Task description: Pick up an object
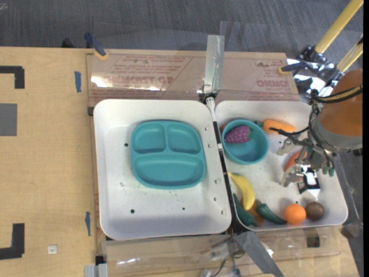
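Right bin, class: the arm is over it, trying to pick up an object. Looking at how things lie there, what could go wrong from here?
1. The gripper hangs over the right bin near an orange, carrot-like piece; a thin piece like that may slip out.
2. The orange and brown ball are round and could roll away when nudged.
3. The banana lies against the dividing wall, leaving little finger room.
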`<action>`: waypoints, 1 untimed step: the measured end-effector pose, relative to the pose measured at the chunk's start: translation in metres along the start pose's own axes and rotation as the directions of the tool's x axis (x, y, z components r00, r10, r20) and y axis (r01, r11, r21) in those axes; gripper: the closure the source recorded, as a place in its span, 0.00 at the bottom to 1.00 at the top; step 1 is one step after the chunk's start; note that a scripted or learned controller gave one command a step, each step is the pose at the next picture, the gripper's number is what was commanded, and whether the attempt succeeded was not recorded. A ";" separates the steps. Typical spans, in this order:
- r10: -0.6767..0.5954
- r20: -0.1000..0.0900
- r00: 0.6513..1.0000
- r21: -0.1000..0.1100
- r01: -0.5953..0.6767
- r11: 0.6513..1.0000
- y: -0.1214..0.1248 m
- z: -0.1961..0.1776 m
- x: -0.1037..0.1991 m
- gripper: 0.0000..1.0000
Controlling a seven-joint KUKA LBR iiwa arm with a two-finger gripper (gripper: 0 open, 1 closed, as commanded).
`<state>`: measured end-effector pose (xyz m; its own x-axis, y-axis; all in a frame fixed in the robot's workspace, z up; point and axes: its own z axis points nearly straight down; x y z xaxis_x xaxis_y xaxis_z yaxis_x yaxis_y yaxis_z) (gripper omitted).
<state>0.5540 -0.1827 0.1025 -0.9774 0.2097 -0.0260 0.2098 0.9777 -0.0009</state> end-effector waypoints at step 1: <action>0.041 -0.014 0.999 -0.002 -0.041 0.999 -0.008 0.014 -0.002 0.00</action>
<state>0.5549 -0.1907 0.0891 -0.9684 0.2492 -0.0120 0.2492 0.9684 0.0018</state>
